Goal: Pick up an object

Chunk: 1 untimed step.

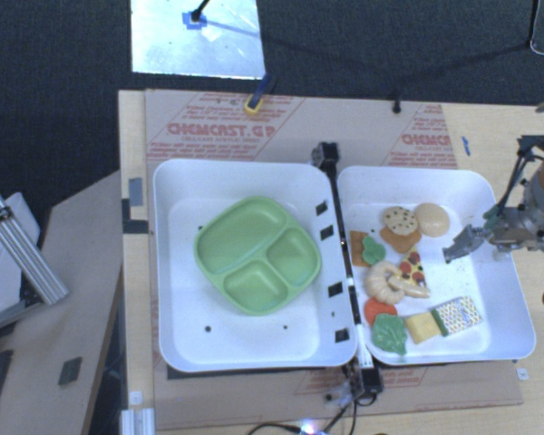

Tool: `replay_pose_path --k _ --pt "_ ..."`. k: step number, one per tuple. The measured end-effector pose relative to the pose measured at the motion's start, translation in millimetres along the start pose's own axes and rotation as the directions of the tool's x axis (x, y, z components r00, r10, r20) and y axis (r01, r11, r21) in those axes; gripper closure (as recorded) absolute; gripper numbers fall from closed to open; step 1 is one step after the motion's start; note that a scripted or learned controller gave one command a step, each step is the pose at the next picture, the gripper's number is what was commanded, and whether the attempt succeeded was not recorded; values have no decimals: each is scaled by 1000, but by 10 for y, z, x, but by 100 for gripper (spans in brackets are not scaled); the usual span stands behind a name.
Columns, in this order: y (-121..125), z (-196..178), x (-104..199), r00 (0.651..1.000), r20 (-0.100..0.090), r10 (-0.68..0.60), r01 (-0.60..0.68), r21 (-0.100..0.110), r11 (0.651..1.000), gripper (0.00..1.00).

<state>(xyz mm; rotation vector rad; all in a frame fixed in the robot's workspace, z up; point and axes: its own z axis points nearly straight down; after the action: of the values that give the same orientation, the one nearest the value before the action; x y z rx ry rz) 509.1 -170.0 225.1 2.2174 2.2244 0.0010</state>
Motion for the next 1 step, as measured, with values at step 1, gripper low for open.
replay_pose_path --k 1 --pt "21 614 -11 1000 0 1 -1 1 1000 0"
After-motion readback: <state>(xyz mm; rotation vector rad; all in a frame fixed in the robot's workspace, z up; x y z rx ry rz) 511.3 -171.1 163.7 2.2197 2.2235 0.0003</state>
